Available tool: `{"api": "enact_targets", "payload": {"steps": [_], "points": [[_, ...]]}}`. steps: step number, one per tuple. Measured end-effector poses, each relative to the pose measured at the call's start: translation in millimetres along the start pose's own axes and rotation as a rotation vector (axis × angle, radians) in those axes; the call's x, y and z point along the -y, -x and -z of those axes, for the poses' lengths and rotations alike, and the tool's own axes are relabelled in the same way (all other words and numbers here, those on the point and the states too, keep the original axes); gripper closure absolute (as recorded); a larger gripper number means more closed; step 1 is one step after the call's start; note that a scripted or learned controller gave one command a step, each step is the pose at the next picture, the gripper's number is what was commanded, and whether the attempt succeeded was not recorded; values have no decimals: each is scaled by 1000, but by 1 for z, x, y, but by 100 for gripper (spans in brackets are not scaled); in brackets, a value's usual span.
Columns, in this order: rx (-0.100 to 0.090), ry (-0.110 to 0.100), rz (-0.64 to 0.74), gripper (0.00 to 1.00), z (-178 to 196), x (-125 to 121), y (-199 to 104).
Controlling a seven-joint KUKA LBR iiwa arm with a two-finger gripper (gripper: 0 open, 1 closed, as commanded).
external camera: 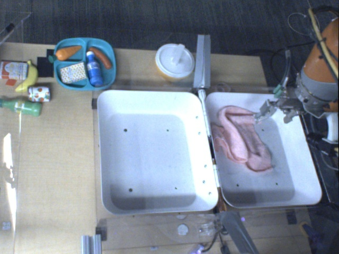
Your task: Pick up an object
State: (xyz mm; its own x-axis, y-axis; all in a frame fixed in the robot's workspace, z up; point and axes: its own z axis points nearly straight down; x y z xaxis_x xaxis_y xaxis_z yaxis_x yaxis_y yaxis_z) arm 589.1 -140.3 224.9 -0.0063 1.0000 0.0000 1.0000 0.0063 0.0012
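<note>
Two shallow white plastic bins side by side on the pale wooden worktop: left bin, right bin, with a grey metal bar running back from the seam between them. Just one thing to grab: a floppy pink cloth, crumpled into long soft folds, lying in the right bin toward its left and middle, near the dividing wall. Grey two-finger tool hanging over the right bin's back right part, tips right by the cloth's upper right edge, nothing between them; open or closed, can't tell from this angle. Orange-banded grey arm coming in from the right, a few black cables looping behind it.

Off to the back left: one teal divided plastic tray with toy food in it, one round white-lidded yellow tub, plus a small clutter of one yellow toy banana, one little printed can, one green bottle and one small carton. Nothing blocking the cloth from above.
</note>
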Motion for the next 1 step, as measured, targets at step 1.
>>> {"api": "enact_targets", "payload": {"steps": [1], "points": [[1, 7, 23, 0, -128, 9, -31]]}}
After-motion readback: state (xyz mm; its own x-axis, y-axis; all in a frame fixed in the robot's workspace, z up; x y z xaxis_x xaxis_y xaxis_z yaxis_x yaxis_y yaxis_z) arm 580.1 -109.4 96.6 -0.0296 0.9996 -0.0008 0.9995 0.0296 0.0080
